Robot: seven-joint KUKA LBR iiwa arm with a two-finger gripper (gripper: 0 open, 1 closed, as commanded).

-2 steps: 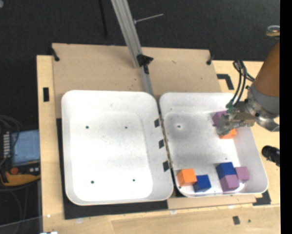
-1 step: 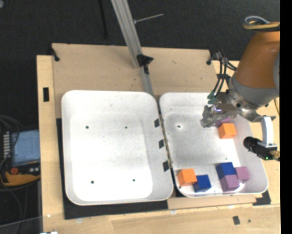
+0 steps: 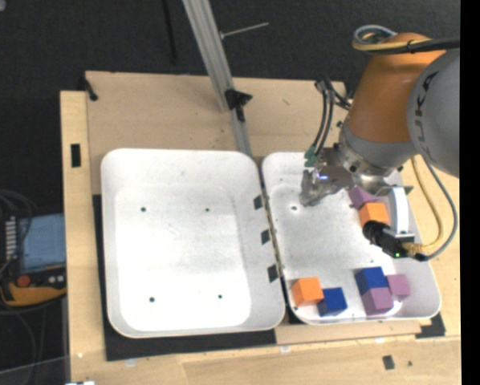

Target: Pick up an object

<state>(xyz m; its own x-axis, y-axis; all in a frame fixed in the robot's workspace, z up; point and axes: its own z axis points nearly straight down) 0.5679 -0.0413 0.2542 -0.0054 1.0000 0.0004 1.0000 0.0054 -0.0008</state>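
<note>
My gripper (image 3: pixel 311 189) hangs over the far left part of the right bin (image 3: pixel 330 247), above bare white floor. I see nothing held in it. Along the near wall of that bin lie an orange cube (image 3: pixel 307 289), a small blue cube (image 3: pixel 333 301), a larger blue block (image 3: pixel 371 279), a purple block (image 3: pixel 376 299) and a pink block (image 3: pixel 399 285). Another orange block (image 3: pixel 374 212) and a purple piece (image 3: pixel 358 195) sit at the right side, partly under the arm's wrist.
The left bin (image 3: pixel 184 239) lies beside the right one, with clips on the shared edge. A slanted metal pole (image 3: pixel 216 62) rises behind the bins. Cables hang off the wrist at the right, and a blue device (image 3: pixel 39 243) sits off the bench at left.
</note>
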